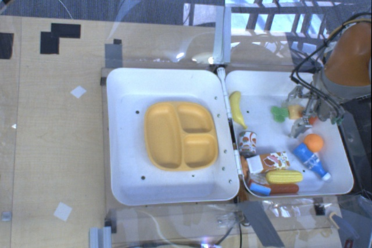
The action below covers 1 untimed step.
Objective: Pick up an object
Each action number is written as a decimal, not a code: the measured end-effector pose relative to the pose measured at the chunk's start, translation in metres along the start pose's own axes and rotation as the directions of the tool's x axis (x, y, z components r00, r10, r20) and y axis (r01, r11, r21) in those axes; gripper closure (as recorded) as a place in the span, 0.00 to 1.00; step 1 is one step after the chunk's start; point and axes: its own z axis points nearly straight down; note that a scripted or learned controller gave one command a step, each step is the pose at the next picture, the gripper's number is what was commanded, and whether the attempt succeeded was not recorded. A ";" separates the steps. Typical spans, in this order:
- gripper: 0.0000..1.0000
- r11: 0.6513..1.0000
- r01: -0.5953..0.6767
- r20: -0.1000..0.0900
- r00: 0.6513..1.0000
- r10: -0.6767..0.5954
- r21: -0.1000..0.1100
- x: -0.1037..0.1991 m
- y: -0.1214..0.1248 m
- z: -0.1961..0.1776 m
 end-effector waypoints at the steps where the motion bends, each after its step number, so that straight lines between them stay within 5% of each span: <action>1: 1.00 1.000 0.006 0.021 1.000 -0.006 0.002 -0.007 0.003 -0.017</action>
